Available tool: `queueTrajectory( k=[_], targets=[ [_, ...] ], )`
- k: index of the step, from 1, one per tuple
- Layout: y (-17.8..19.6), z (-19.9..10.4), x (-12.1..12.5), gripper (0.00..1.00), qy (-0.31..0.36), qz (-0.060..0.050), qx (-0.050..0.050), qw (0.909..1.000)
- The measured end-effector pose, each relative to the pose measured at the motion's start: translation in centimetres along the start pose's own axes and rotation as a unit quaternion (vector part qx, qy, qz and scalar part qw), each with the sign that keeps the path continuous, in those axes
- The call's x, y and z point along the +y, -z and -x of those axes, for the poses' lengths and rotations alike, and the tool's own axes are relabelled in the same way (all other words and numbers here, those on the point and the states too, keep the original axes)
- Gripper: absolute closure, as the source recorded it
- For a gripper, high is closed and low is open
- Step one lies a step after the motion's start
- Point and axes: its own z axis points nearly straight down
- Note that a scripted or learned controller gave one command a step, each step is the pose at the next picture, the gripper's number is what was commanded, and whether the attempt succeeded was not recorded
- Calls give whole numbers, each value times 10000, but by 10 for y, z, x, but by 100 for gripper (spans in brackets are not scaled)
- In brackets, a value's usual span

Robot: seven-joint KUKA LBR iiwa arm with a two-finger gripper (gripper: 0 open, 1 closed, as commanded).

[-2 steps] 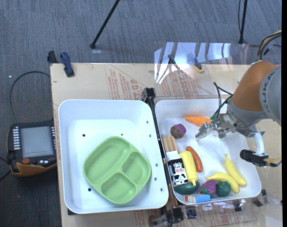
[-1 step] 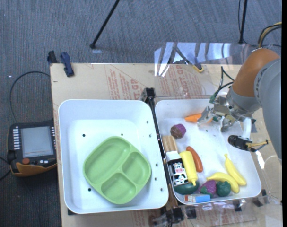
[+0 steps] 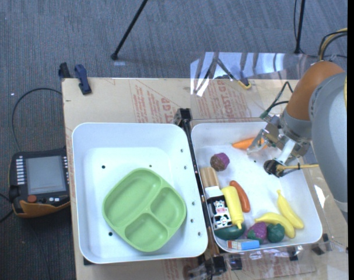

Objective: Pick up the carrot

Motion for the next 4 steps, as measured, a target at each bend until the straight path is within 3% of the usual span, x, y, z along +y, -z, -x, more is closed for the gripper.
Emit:
queueTrajectory(
  k=[1,2,3,4],
  targets=[
    [0,-41,-40,0,-761,50,0,9971],
    [0,-33,-49,0,-2264,42,19,9740],
    [-1,-49,-94,0,-3085,48,25,9512],
    [8,-49,-96,100,-3061,-1,1,9520]
  ],
)
